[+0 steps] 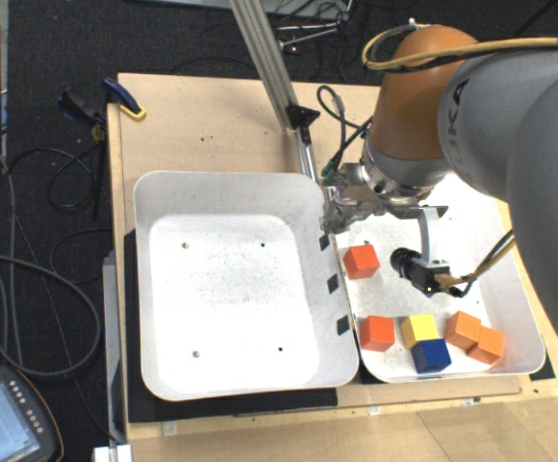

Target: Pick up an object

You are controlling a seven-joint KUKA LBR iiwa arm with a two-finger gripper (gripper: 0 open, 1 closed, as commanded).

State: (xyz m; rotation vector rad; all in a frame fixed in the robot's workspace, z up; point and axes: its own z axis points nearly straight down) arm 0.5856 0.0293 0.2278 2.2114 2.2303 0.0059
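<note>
- I count two white bins on the bench: the left bin and the right bin, set side by side with rims touching.
- I count six blocks, all in the right bin: four orange, one yellow, one blue.
- One orange block lies alone in the middle of the right bin, near the dividing rims.
- A second orange block sits by the near-left corner of that bin.
- The yellow block is just beside it, with the blue block touching the yellow one on the near side.
- Two more orange blocks, one and another, lie pressed together toward the near-right corner.
- From my seat the gripper hangs over the far-left part of the right bin, above the lone orange block and apart from it.
- I cannot tell how its fingers stand; the wrist hides them, and I see no block in them.
- A blue and yellow clamp sits on the bench's far-left corner.
</note>
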